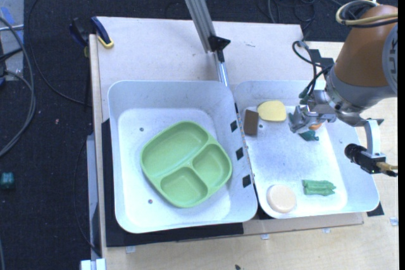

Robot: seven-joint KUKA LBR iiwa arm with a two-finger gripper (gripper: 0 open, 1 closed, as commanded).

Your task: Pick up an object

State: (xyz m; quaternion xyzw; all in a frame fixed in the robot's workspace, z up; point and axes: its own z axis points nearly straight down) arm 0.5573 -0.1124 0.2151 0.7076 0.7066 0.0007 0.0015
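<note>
My gripper hangs low over the back part of the right bin, coming in from the right. A small teal thing shows right under its tip; whether it is gripped is hidden. A yellow rounded piece lies just to the left of the gripper, with a brown block beside it near the bin's left wall. Toward the front of the same bin lie a green ridged item and a pale round disc.
The left bin holds a light green divided plate. A slanted metal pole rises from behind the bins. The bench edge runs along the front.
</note>
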